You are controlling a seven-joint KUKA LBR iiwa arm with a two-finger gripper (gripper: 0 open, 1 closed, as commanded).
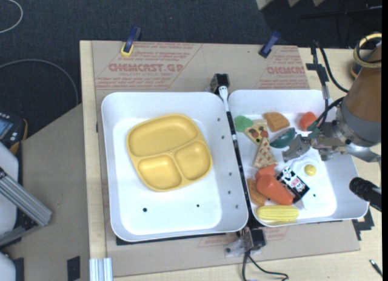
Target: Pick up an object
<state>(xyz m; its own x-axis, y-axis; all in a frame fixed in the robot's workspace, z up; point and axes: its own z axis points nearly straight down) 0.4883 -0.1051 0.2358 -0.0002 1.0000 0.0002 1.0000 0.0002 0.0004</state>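
Camera view, from up over the bench, looks down on two white bins side by side. The left bin (pixel 115 170) has a yellow divided plate (pixel 168 151) sitting in it. The right bin (pixel 339 204) is crowded with toy food, and that is where anything worth grabbing lies.

The arm (pixel 367 101) comes in from the right, and its gripper (pixel 298 148) hangs low over the middle of the pile, just beside a teal piece (pixel 283 136). Whether its tips are apart or together I cannot tell; they are too small and too dark against the clutter. Nothing looks caught in them.

Around it sit a fried egg (pixel 309 169), a pizza slice (pixel 263 151), a red piece (pixel 274 189) next to a small black-and-white box (pixel 294 182), a corn cob (pixel 277 214) at the near edge, a green leaf shape (pixel 244 122), a brown bread-like piece (pixel 276 120) and a small red-orange one (pixel 308 119) near the far wall.

The worry, to my eye, is the crowding. Pieces touch or overlap, so a close could land on two at once, or nudge one aside and come up with nothing. The flat ones, egg and pizza, look hard to get under, and the rounded toys could squirt out sideways.
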